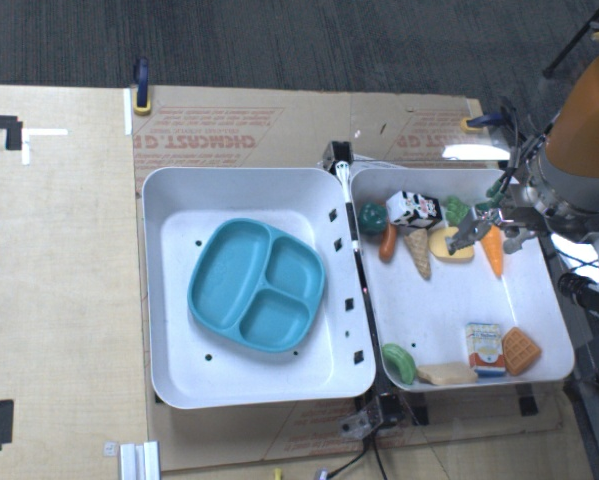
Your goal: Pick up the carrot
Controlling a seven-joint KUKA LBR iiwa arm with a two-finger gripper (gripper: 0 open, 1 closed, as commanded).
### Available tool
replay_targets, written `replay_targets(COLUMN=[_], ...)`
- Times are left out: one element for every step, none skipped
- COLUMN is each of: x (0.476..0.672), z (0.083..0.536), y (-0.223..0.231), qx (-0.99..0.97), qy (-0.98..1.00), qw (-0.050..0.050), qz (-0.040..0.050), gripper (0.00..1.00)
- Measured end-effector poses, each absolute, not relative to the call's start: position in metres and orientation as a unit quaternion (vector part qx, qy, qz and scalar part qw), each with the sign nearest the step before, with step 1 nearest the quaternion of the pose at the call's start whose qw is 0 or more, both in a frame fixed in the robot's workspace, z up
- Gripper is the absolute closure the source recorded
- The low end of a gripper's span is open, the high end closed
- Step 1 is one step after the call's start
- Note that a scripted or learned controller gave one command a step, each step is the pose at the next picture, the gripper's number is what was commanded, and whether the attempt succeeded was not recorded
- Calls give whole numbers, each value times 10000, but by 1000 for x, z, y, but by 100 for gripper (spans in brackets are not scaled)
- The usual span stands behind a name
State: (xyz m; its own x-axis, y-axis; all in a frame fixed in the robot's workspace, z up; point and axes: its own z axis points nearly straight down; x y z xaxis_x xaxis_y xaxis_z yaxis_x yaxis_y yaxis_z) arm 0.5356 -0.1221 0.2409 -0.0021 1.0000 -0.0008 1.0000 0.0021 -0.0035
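Grasp step in hand: the gripper (pixel 491 230) sits over the carrot (pixel 493 252), which lies just right of the yellow slice (pixel 451 245); jaw state cannot be told, so closure must be confirmed before lifting.

gripper (pixel 491 230) over carrot (pixel 493 252) (right bin (pixel 539 313))

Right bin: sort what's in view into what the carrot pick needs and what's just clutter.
For the job:
- carrot, near the right bin's far right wall
- gripper, right at the carrot's upper end

Just lying about:
- ice cream cone
- sausage
- waffle
- small carton
- green vegetable
- blue divided plate in the left bin
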Motion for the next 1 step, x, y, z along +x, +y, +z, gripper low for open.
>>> replay_targets(x=[579], z=[92], y=[-147], qx=[-6986], qy=[-7155], qw=[-1], qz=[6], gripper=[0])
